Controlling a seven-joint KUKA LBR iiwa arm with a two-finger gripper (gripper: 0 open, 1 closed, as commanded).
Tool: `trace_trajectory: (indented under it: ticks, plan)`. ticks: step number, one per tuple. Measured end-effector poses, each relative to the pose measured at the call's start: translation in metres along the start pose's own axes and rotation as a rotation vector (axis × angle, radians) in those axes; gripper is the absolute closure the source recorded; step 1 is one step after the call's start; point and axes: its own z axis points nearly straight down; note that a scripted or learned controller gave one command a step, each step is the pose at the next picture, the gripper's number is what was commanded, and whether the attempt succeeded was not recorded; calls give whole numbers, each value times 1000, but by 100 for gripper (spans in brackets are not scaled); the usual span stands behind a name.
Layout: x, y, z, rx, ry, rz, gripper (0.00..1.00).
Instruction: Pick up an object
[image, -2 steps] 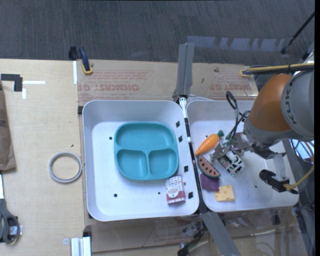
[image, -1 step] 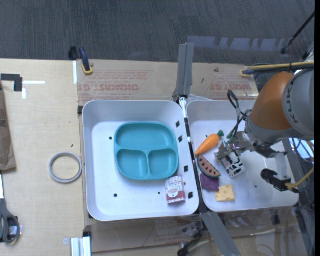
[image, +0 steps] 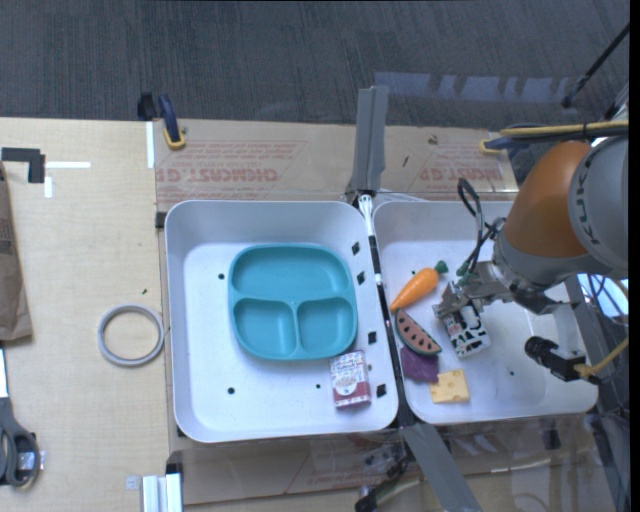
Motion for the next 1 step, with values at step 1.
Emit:
trace_trajectory:
  ticks: [1]
  plan:
    - [58, 33, -103, -7, -4, 88, 100]
